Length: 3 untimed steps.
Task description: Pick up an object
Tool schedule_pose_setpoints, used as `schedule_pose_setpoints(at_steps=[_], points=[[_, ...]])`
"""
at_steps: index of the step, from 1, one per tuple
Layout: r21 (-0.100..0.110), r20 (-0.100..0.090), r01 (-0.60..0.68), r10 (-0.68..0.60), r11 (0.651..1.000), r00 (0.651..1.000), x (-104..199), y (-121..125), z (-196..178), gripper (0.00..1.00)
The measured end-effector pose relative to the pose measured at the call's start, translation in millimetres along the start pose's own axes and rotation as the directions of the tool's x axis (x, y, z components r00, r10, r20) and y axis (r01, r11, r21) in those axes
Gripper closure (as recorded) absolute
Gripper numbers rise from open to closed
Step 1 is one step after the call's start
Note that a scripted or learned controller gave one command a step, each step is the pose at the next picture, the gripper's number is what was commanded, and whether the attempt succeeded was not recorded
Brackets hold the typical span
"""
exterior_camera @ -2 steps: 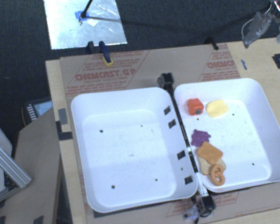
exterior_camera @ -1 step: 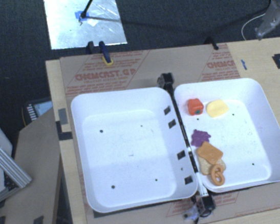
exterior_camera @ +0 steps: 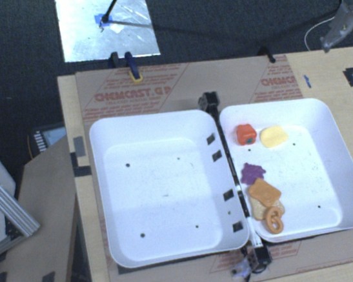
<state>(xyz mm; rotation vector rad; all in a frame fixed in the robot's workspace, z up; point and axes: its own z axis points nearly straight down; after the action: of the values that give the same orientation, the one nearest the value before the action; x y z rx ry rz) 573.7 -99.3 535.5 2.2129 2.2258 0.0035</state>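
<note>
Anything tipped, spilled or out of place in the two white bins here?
Nothing spilled. All the small items, an orange-red block, pale yellow piece, purple grape cluster, tan slice and pretzel, lie inside the right bin, crowded along its left wall; the tan slice looks to overlap something beneath it.

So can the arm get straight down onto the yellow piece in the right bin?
Probably yes. The yellow piece lies apart from the orange-red block, with nothing above it and bare right bin floor on its right side.

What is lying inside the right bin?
The right bin holds an orange block, yellow piece, purple piece, tan slab and pretzel. The slab partly covers something pale.
</note>
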Motion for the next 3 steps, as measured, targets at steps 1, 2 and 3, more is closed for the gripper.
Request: schedule_pose_setpoints(at_steps=[1,2,3], points=[[0.001,-0.002,0.004,-0.004,1.0,1.0,56.6,13.3,13.7,0.0],[-0.001,-0.004,0.01,-0.01,1.0,1.0,163.9,71.3,0.8,0.0],[-0.003,-0.001,0.001,-0.001,1.0,1.0,156.4,70.0,-11.5,1.0]])
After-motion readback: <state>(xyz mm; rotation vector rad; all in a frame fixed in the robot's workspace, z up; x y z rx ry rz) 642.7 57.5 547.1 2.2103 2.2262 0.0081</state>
